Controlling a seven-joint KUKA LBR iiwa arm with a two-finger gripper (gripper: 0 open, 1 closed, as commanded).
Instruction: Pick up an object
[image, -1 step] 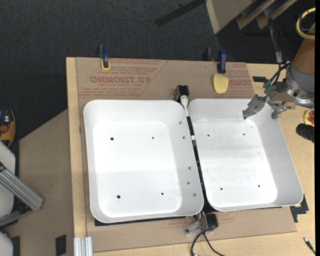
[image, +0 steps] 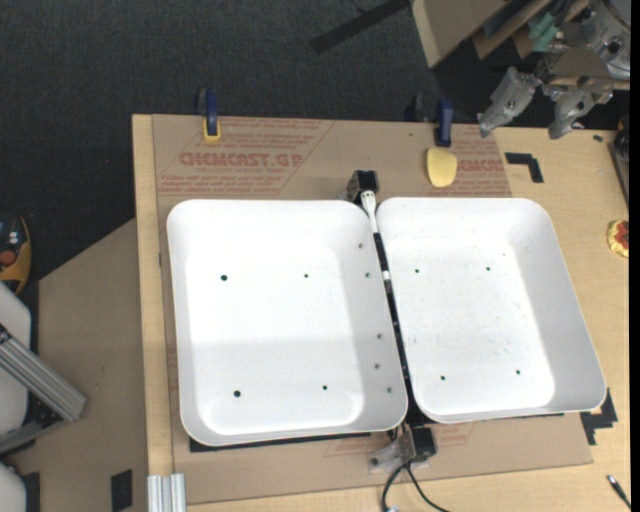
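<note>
Gripper (image: 540, 100) parked off the bench's far right corner, fingers spread and holding nothing, likely to keep the bins unobstructed; only candidate object is a yellow piece (image: 441, 166) at the bench's far edge, outside the right bin (image: 575, 330).

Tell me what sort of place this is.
Probably a robotics lab test bench: two shallow white bins on a board held by blue clamps, with a gripper above the far right corner.

Two blue clamps (image: 209, 108) pin the brown board (image: 260, 155).
</note>
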